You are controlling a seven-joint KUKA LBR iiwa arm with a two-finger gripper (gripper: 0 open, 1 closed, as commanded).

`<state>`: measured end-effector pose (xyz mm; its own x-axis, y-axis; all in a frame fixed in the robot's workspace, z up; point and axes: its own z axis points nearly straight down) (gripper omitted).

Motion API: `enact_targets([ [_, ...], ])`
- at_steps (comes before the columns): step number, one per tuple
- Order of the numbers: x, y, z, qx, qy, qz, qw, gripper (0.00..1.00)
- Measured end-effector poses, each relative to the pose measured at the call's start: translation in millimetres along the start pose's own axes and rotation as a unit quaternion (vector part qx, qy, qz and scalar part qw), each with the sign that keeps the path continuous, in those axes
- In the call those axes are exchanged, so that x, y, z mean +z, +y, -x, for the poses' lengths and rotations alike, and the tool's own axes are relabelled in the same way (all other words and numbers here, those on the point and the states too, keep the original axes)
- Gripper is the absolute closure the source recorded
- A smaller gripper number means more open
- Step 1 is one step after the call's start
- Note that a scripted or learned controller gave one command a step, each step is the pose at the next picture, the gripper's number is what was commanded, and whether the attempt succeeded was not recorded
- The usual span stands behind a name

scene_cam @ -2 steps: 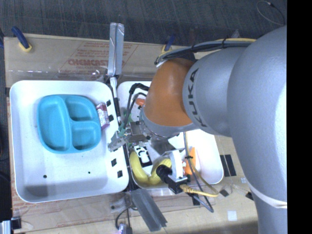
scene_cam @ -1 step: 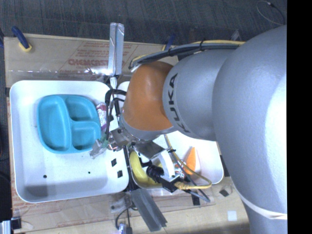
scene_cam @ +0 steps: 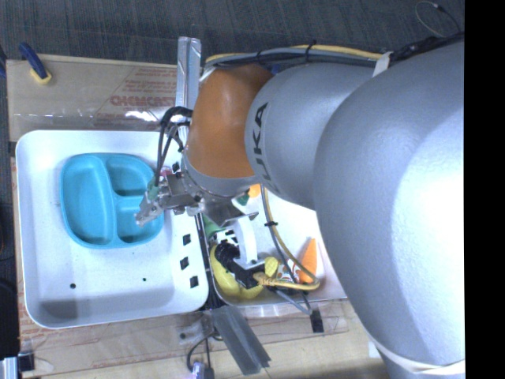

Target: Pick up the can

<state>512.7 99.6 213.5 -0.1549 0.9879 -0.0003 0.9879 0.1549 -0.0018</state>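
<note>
My gripper point(scene_cam: 152, 206) hangs low over the left bin point(scene_cam: 95, 290), at the right edge of a blue divided tray point(scene_cam: 102, 200) that lies in it. The grey arm with its orange band point(scene_cam: 225, 129) reaches in from the right and covers most of the right bin point(scene_cam: 331, 212). Under the wrist, in the right bin, I see a yellow object point(scene_cam: 237, 283), an orange object point(scene_cam: 309, 257) and a small green bit point(scene_cam: 245, 199). I cannot make out a can among them.
A ridge with black marks point(scene_cam: 188, 251) divides the two bins. Cables point(scene_cam: 170, 136) run along the wrist. A blue clamp point(scene_cam: 35, 63) sits at the bench's far left corner. A grey bracket point(scene_cam: 241, 338) sticks out at the front edge.
</note>
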Motion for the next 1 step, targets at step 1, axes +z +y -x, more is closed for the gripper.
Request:
enact_targets([
  [1,109.9,46.8,-27.9,0.193,0.003,0.001,0.9811,0.0],
])
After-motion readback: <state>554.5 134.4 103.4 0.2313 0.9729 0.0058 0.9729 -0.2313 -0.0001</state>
